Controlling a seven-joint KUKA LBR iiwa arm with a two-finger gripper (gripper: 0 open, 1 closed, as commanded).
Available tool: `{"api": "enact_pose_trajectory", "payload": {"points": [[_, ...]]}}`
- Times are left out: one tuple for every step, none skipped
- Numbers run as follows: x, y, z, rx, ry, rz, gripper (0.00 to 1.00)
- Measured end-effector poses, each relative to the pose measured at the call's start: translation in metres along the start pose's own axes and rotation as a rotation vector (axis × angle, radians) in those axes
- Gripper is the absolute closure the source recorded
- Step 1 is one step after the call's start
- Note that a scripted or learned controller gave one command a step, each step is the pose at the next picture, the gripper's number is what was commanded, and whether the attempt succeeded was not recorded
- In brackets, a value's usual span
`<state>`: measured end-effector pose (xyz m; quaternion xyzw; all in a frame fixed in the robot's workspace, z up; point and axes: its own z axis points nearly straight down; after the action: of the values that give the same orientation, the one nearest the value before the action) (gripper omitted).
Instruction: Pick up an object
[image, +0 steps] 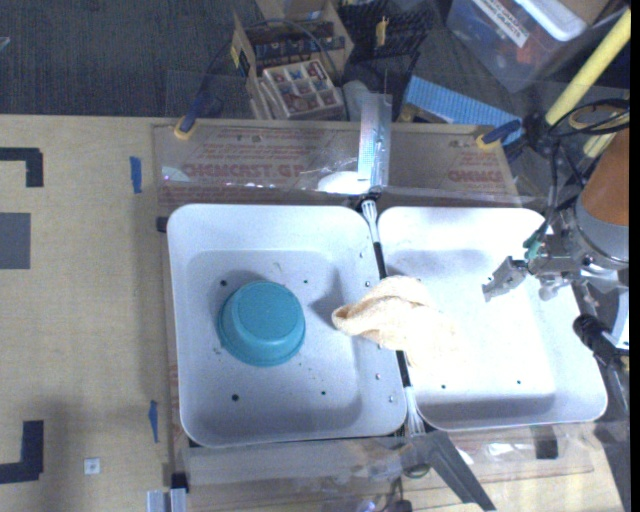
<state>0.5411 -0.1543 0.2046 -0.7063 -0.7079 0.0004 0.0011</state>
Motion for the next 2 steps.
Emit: {"api": "enact_pose_trajectory", "payload": {"points": [[0.058,0.053,0.110,-0.007,-0.002,-0.063,0.00],[0.056,0.054,0.100,-0.010,-0.001,-0.059,1.00]]}}
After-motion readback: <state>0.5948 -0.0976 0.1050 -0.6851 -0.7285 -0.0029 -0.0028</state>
